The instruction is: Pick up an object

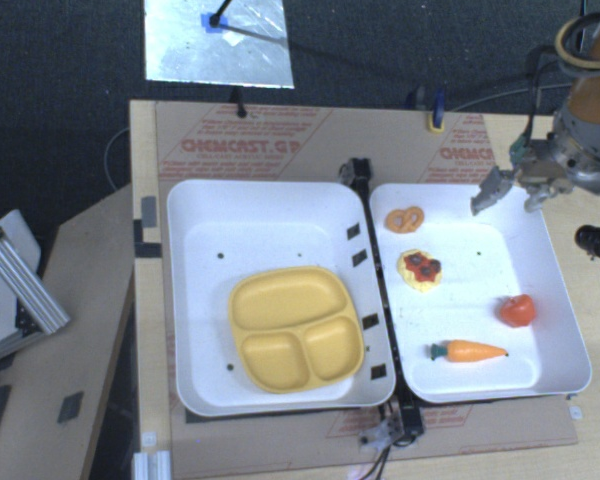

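Orange carrot: toy carrot lies flat in the lower part of the right bin, green tip toward the frame's left; one possible pick.
Red piece: a small tomato-like toy sits just above and right of the carrot, near the bin's right wall, apart from it.
Round pastry: a yellow disc with red and dark topping rests mid-left in the same bin, close to the divide between the bins.
Pretzel: a small brown pretzel shape lies in the bin's upper left corner, above the pastry.
Gripper: the gripper hangs over the upper right of the right bin, at the frame's right; its two fingers stand spread apart with nothing between them, so it is released.
Gap to objects: the fingers are well apart from every toy; the pretzel is the nearest in the picture.
Arm: the grey arm with its orange band enters at the upper right of the frame.
Left bin: the left bin holds a yellow three-section tray, lower centre.
Progress: nothing is grasped or lifted; by my reading the pick has not begun. Choosing a target, descending, closing and raising all remain.
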Tool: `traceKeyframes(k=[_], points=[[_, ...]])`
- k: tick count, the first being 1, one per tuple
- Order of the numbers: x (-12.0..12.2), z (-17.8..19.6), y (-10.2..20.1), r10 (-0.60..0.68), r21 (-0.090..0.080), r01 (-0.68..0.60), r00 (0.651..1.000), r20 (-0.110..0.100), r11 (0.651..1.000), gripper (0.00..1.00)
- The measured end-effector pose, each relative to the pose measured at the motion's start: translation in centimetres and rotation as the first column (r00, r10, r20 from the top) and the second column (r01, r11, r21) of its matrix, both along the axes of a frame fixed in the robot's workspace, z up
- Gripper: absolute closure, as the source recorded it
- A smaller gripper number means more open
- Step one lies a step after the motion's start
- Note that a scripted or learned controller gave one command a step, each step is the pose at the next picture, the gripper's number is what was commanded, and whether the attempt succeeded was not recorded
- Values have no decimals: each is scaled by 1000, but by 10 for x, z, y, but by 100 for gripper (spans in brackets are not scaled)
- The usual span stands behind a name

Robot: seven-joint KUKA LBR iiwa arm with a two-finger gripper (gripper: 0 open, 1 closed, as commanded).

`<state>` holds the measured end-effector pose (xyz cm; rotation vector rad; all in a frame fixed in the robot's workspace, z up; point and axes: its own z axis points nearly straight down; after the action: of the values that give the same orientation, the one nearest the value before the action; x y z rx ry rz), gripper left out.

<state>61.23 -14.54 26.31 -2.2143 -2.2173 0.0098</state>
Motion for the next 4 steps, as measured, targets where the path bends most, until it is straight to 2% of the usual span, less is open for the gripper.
traceKeyframes(k=[1,2,4], points=[[2,7,0,2,-2,-2,1000,12,1000,0],[8,-51,7,5,-1,-5,1000,8,1000,0],[2,-169,2,-1,-2,1,1000,13,1000,0]])
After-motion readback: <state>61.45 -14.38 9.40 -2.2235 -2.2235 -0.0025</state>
